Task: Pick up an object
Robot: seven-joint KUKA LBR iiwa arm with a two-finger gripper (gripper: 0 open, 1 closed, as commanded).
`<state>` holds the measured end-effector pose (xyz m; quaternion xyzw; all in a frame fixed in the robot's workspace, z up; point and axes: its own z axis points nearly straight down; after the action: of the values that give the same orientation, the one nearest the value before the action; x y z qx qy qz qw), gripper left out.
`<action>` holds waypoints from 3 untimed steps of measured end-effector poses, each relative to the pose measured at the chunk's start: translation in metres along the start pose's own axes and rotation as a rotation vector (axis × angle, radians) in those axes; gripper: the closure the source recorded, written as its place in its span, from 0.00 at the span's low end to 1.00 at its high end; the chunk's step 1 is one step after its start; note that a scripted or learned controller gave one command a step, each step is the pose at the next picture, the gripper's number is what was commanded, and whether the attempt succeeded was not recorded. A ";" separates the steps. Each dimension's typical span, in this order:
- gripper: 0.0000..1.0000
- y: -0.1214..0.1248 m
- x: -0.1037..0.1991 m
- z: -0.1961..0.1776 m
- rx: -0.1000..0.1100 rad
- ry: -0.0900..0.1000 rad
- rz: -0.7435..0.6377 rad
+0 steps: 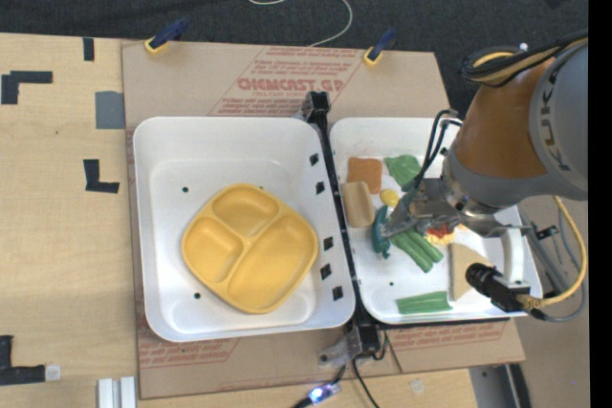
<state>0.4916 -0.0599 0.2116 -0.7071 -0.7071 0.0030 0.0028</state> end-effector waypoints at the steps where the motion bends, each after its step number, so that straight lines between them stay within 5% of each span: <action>1: 1.00 0.003 0.009 -0.006 -0.003 0.001 -0.002; 3: 1.00 0.004 -0.005 -0.021 -0.005 0.000 -0.001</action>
<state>0.4959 -0.0645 0.2323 -0.7068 -0.7074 0.0014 0.0011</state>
